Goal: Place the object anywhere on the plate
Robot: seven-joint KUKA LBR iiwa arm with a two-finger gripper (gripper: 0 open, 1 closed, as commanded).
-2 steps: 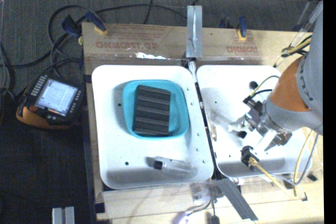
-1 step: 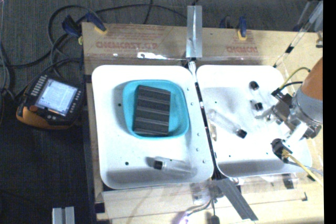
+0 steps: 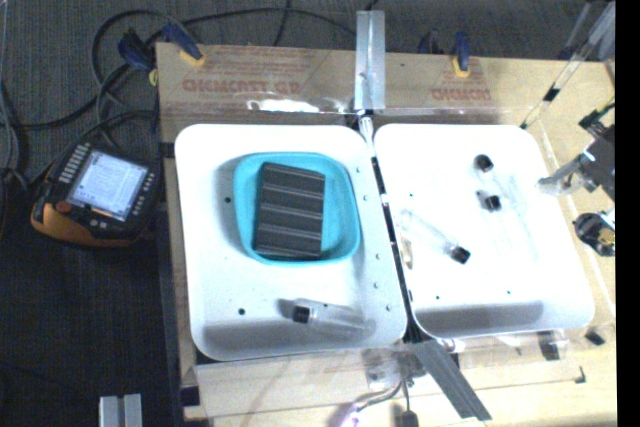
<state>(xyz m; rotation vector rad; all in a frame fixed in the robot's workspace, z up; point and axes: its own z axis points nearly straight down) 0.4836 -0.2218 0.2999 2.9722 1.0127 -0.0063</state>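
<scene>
Resting on the plate: a dark ribbed block in the left bin.
Left white shallow bin (image 3: 200,245) holds a turquoise rounded-square plate (image 3: 343,215) bearing the dark grey ribbed rectangular block (image 3: 290,210) (squarely inside its rim); nearer lies a clear small tube with a black cap (image 3: 318,313). Right white bin (image 3: 560,285) holds three small black-capped clear pieces (image 3: 487,199). Gripper's state: cannot tell.

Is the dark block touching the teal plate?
Touching. The camera view shows the block lying flat on the plate, teal rim visible all around it.
</scene>
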